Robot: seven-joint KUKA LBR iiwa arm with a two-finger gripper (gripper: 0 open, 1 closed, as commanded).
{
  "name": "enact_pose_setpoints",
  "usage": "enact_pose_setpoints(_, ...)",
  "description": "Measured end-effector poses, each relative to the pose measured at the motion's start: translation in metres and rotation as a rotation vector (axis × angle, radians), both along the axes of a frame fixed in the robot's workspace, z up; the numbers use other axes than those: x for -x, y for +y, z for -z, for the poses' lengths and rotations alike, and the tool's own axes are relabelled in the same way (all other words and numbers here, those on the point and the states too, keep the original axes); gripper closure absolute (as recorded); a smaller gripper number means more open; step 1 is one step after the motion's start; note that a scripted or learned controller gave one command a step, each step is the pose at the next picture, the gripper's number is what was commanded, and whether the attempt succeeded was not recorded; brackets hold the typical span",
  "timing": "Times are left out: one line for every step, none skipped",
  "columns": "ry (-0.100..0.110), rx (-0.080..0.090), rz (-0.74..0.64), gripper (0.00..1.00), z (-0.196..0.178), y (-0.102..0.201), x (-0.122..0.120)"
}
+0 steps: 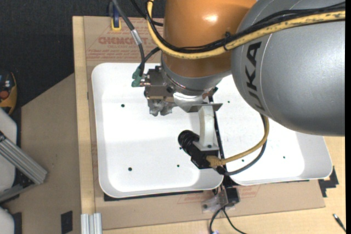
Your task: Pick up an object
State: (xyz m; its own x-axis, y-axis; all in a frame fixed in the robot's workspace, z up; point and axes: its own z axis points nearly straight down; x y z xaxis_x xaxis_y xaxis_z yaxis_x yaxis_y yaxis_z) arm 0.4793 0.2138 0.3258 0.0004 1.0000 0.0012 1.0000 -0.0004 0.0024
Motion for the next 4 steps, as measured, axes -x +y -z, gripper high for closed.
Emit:
enact_pose_setpoints(0.002, 0.002, 0.001, 1.00, 0.063, 0.011, -0.063)
enact_pose_setpoints(0.005, 0.001, -0.002, 1.00, 0.045, 0.011, -0.041)
enact_pose_setpoints(0.001, 0.000, -0.002, 1.00, 0.026, 0.011, -0.027)
enact_pose_setpoints(0.003, 0.000, -0.002, 1.00, 0.009, 0.011, -0.002)
